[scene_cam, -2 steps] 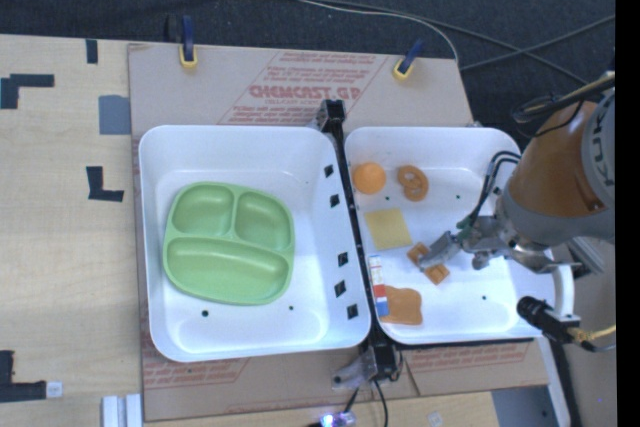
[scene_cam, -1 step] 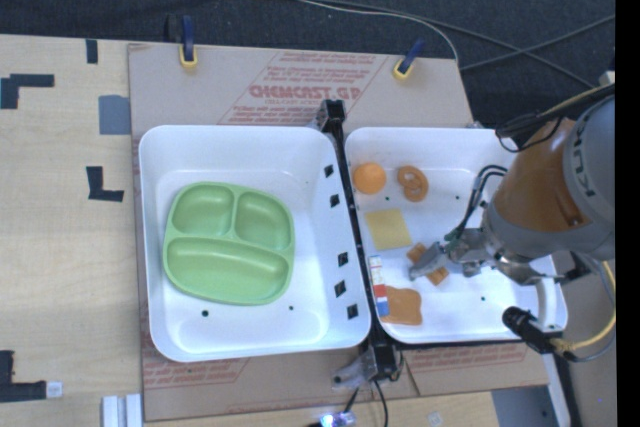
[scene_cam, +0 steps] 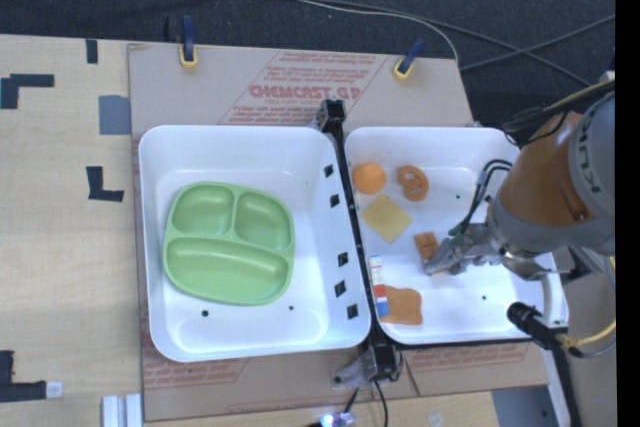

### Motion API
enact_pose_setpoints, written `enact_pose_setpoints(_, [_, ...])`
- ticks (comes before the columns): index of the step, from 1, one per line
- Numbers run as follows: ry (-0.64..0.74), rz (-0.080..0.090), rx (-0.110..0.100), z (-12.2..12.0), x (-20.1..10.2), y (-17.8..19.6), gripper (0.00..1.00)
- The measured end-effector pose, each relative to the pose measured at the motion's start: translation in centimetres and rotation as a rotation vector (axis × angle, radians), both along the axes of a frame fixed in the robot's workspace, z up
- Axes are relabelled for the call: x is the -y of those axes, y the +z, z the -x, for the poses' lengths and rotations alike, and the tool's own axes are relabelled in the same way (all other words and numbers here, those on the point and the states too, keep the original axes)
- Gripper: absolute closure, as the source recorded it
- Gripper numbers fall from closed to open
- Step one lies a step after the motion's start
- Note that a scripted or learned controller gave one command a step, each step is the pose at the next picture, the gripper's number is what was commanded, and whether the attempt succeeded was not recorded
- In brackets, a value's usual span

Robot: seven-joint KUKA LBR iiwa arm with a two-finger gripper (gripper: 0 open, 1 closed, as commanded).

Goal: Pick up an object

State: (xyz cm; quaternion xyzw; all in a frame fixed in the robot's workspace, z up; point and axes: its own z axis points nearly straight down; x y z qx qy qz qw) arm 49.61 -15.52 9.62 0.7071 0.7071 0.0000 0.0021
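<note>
My gripper [scene_cam: 440, 260] is low in the right bin [scene_cam: 470, 320], grip state unclear, small brown block [scene_cam: 426, 244] touching its upper-left side.

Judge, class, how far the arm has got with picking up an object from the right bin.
Done: the arm has reached into the right bin, and its tool sits low beside the small brown piece. In hand: nothing visibly; whether the tool has closed cannot be seen. Left: grasp and lift. The orange ball, ring, yellow square and orange-brown piece all lie on the bin floor.
</note>
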Motion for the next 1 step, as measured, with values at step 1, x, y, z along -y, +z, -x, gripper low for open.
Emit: enact_pose_setpoints(1, [0.003,-0.003,-0.001,-0.80,-0.57,4.64,1.00])
